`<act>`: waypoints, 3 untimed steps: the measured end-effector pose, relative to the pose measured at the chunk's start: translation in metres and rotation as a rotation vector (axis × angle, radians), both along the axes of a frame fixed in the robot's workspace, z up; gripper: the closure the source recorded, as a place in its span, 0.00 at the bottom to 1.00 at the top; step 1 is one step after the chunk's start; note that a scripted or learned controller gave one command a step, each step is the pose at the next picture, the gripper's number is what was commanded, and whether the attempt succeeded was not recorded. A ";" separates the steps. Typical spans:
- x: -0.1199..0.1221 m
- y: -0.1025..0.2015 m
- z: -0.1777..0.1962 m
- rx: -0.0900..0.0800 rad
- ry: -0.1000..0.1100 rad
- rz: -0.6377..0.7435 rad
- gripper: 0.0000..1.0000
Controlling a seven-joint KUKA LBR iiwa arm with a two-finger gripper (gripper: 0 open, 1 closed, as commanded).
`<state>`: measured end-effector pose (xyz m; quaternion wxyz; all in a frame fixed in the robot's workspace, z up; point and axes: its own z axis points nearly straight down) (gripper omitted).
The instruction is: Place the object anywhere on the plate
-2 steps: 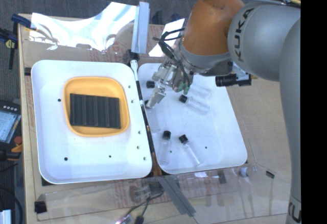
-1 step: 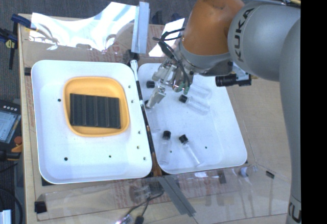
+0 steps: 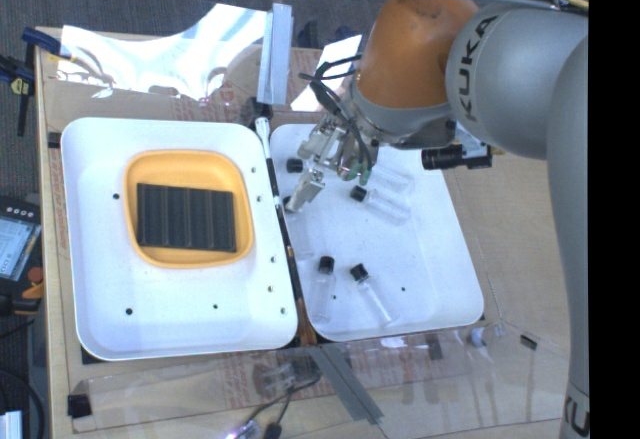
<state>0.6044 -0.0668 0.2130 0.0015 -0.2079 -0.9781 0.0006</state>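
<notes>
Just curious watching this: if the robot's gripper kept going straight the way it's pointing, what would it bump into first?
Probably the floor of the right shallow white bin near its left wall: the gripper slants down-left. The small clear black-capped vial lies close beside that line; depth is unclear.

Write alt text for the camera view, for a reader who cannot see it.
A grey and orange KUKA arm reaches from the right, its gripper low over the right white bin, where several small black-capped clear vials lie scattered. The left white bin holds a yellow plate carrying a dark ribbed insert.
</notes>
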 end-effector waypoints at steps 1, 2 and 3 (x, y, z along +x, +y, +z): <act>0.000 0.000 0.000 0.000 0.000 0.000 0.00; 0.000 0.000 0.000 0.000 0.000 0.000 0.00; 0.000 0.000 0.000 0.000 0.000 0.000 0.00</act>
